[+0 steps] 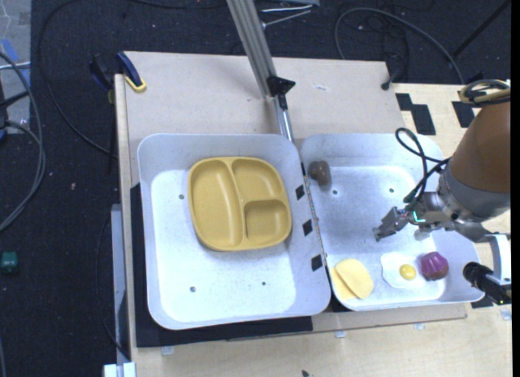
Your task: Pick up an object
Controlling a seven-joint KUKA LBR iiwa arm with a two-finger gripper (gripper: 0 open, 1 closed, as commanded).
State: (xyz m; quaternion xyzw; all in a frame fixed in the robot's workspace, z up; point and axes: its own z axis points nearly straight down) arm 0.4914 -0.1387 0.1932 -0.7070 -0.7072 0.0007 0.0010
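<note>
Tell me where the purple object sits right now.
The purple object lies in the right bin, near its front right corner, resting at the edge of the fried-egg toy and just below the gripper.

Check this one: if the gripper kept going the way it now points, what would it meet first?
The gripper points leftward over the right bin; probably bare bin floor first, though its height is unclear.

even overhead light, soft shadows, mild glare on the white bins [162,286], slightly grainy.
</note>
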